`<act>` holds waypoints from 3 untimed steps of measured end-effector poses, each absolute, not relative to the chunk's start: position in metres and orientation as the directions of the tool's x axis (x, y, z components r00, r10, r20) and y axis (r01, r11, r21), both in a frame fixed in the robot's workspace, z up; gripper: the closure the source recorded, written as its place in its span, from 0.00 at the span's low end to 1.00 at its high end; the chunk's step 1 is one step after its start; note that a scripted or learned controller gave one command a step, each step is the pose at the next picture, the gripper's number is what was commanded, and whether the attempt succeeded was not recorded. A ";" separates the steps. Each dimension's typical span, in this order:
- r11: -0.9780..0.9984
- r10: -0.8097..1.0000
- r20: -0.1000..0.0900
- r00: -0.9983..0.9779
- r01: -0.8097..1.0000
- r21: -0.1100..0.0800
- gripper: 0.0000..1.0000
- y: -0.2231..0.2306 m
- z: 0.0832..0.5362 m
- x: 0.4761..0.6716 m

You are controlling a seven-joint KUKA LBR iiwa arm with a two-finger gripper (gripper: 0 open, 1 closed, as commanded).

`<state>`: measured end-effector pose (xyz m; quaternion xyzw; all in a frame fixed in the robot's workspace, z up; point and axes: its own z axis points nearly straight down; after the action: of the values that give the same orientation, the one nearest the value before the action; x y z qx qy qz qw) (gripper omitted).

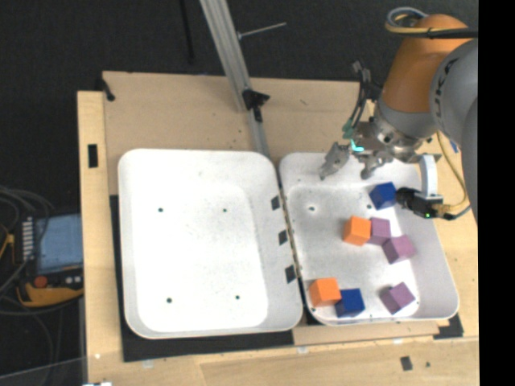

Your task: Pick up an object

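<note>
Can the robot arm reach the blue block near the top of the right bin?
Probably yes. The gripper hangs over the right bin, and the upper blue block sits just beside it with nothing on top, apart from the other blocks.

Pale wooden bench, dark floor around it, slanted metal pole, cables at left

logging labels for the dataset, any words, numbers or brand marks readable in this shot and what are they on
No text can be read.
The device with the blue screen at the left edge of the bench: whatever its screen shows is too small and blurred to read.
The blocks in the right bin, the left bin and the arm's orange band: no lettering visible.
</note>
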<state>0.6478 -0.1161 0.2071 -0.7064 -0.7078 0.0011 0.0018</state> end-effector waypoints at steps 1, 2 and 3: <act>0.003 1.000 -0.001 -0.003 1.000 0.000 0.00 -0.116 0.210 0.649; 0.000 1.000 -0.002 0.000 1.000 -0.003 0.00 -0.123 0.161 0.657; -0.001 1.000 -0.002 0.001 1.000 -0.005 0.00 -0.130 0.102 0.649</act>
<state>0.6494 -0.1300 0.1019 -0.7076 -0.7066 0.0023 0.0011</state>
